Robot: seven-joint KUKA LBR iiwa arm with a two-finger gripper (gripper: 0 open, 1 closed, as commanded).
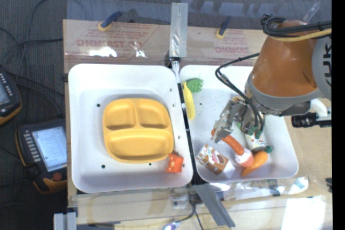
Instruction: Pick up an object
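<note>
My gripper hangs low over the right bin, near its front right part, with its fingers spread open. Just below and between the fingertips lies a red-orange sausage-shaped toy with a white end; nothing is clamped. Beside it lie an orange carrot and a small white bottle-like item with a green tip. A small printed box sits to the front left of the gripper. The arm's orange band covers the bin's back right.
A green leafy toy and a yellow banana-like piece lie along the divider. The left bin holds a yellow divided plate and a small orange-red block at its front right corner.
</note>
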